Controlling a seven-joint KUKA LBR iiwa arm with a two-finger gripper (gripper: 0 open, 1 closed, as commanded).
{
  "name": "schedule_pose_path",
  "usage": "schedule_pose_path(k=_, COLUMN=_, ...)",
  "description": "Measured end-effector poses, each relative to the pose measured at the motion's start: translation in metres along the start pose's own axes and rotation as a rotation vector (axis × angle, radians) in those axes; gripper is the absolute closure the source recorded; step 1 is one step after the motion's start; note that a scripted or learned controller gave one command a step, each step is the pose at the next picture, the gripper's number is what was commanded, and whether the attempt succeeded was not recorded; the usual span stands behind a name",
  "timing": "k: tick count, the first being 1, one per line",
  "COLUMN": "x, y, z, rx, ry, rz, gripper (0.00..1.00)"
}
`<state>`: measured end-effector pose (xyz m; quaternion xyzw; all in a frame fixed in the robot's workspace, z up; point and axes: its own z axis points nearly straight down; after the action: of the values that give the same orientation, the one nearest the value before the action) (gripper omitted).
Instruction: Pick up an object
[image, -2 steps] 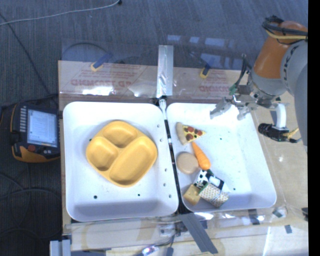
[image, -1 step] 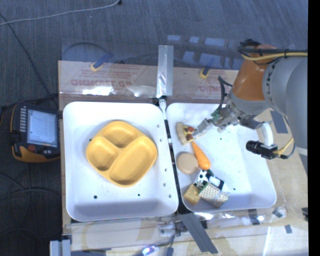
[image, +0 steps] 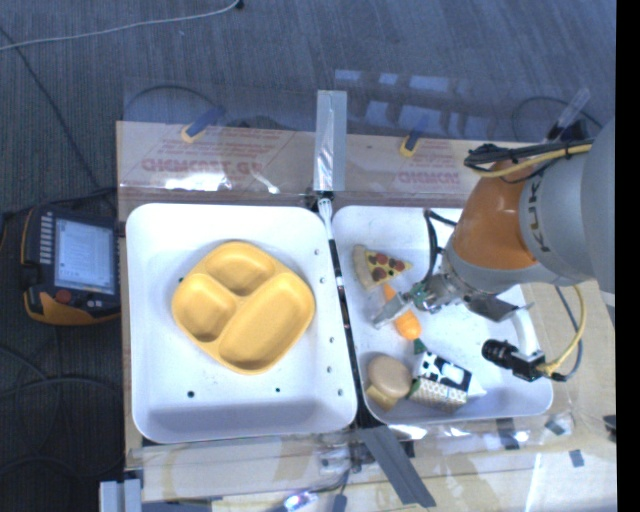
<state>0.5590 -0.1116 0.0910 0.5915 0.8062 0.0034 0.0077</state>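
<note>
Bins (image: 160, 400): white plastic, smooth, a soft sheen along the rims.
Tray (image: 243, 305): yellow plastic, smooth, mildly glossy.
Arm (image: 560, 215): grey casing, smooth and satin; the orange band looks glossy.
Pizza slice (image: 377, 266): looks like a matt plastic toy.
Bun (image: 388, 379): tan, matt, smooth.
Bench (image: 230, 160): brown cardboard sheets, matt, under shiny clear film.
Floor (image: 100, 60): grey carpet, rough weave.
</note>
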Motion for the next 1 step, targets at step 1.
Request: schedule_pose_path(k=1, x=0.0005, y=0.0012, z=-0.0098, rx=-0.001, ry=0.003, rz=0.001, gripper=1.0)
